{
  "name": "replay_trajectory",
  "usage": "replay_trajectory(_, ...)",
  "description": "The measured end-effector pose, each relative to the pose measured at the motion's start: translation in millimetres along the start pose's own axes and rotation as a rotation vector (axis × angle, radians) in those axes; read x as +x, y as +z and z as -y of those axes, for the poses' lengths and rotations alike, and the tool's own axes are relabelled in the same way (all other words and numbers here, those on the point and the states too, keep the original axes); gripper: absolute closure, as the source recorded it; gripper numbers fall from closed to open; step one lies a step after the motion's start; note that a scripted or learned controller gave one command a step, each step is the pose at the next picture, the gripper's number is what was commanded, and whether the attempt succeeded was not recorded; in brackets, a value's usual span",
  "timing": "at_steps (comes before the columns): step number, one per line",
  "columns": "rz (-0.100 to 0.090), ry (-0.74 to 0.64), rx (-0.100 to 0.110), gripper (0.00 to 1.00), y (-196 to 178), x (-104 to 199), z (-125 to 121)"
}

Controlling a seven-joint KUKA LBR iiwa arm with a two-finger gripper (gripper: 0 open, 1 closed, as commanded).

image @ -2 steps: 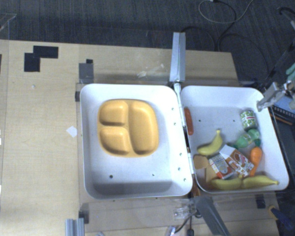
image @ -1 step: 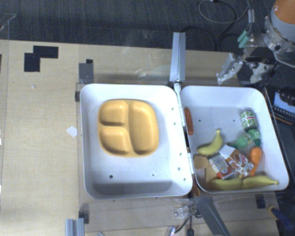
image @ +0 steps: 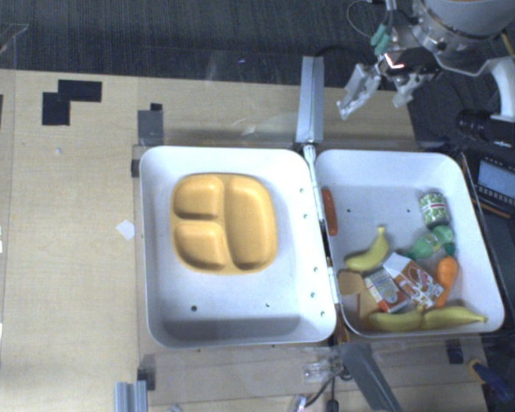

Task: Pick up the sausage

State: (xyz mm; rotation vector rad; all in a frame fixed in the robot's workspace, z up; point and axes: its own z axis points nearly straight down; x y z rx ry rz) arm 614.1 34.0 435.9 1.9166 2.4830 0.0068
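The gripper (image: 376, 82) hangs above the bench at about one o'clock, beyond the far rim of the right bin (image: 386, 160), its two fingers spread apart and holding nothing. The sausage (image: 329, 211) lies in that right bin, a slim reddish piece pressed right along the left wall, at roughly nine o'clock within the bin, running lengthwise beside the divider. That is the tricky bit: the wall sits just beside it, so I judge the best approach is straight down with the fingers closing across the short width only if one finger can slip between sausage and wall; otherwise closing along its length, toward twelve and six, looks safer. Open room lies toward three o'clock of the sausage, bare white floor up to the banana (image: 371, 251), which curves near at about five o'clock. The clutter of packets (image: 403, 286) and the can (image: 433, 206) sits well apart. The left bin (image: 154, 256) carries a yellow tray (image: 223, 221).
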Motion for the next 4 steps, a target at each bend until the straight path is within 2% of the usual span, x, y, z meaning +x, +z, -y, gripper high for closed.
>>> replay_trajectory(1, -0.001, 0.053, 0.001, 0.0, 2.3, 92.1, -80.5)
replay_trajectory(2, -0.001, 0.053, 0.001, 0.0, 2.2, 91.8, -80.5)
replay_trajectory(3, -0.002, 0.096, 0.004, 0.0, 201.1, 140.8, -91.7)
replay_trajectory(4, -0.001, 0.055, 0.001, 0.0, 202.3, 54.2, -69.2)
